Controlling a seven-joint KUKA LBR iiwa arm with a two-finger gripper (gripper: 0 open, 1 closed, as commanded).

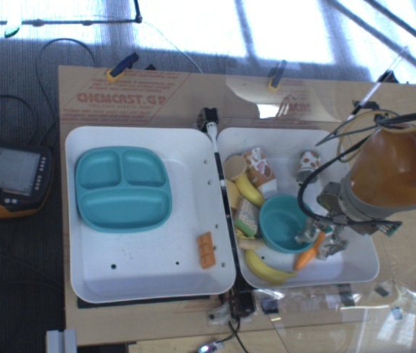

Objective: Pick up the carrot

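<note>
Carrot (pixel 306 257) lies lower right of frame, in the right bin (pixel 362 271) beside the teal bowl (pixel 281 223). Tool (pixel 324 241) directly over it; grip state cannot be told. Lift not yet done

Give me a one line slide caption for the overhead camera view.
Gripper lowered beside the carrot and teal bowl in the right bin.
</note>
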